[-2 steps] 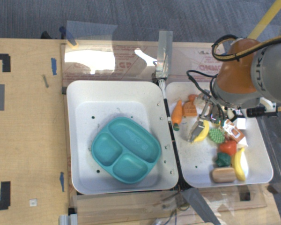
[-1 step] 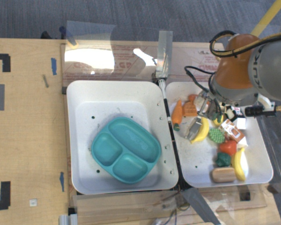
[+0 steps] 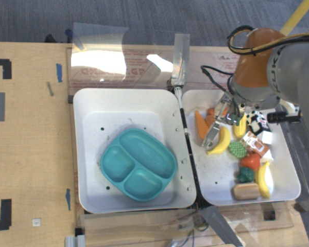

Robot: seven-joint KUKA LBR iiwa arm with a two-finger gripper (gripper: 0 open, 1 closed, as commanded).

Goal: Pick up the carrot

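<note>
Gripper [image 3: 212, 136] hangs in the right bin [image 3: 291, 189], just right of the carrot [image 3: 201, 125], beside a banana [image 3: 221, 142]; fingers' state cannot be told.

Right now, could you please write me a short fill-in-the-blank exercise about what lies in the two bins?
1. The teal divided plate lies in the ____ bin of the camera view.
2. The carrot is coloured ____.
3. The gripper hangs over the ____ bin, beside the carrot.
4. The plate has ____ compartments.

Missing words: left; orange; right; three
</note>
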